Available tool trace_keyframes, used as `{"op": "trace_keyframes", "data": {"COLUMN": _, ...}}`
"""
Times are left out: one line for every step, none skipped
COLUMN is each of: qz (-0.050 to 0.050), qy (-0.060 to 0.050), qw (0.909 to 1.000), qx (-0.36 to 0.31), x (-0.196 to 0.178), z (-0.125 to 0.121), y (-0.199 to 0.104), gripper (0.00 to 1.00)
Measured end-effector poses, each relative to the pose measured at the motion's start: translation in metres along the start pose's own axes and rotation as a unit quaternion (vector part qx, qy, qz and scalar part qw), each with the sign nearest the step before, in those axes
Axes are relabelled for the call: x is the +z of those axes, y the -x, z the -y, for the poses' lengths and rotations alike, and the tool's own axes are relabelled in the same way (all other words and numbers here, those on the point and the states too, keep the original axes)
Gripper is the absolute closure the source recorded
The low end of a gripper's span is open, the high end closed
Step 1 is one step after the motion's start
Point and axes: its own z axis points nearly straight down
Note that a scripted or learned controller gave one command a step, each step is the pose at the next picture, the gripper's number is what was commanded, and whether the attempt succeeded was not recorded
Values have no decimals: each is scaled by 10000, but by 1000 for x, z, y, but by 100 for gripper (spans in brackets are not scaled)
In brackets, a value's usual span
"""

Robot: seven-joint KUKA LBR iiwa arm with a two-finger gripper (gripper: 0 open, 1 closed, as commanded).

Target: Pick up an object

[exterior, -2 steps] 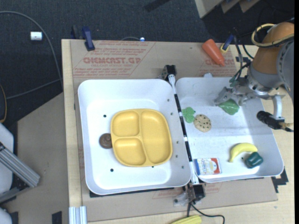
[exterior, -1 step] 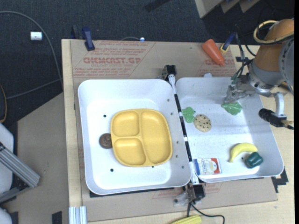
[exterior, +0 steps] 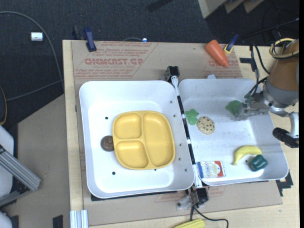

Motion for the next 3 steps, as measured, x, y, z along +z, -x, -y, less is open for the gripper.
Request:
{"op": "trace_keyframes", "data": {"qz": 1, "qy": 35, "qw": 10000, "qx": -13, "x": -81, "z": -15, "y": -49, "gripper": 100}}
{"op": "trace_keyframes", "data": {"qz": -2, "qy": 15, "qw": 10000, "qx": -7, "x": -79, "z": -13, "y": -49, "gripper": 0}}
{"op": "trace_keyframes", "data": {"qz": -13, "qy": -6, "qw": 10000, "qx": -9, "x": 1, "z": -64, "y": -19, "gripper": 0}}
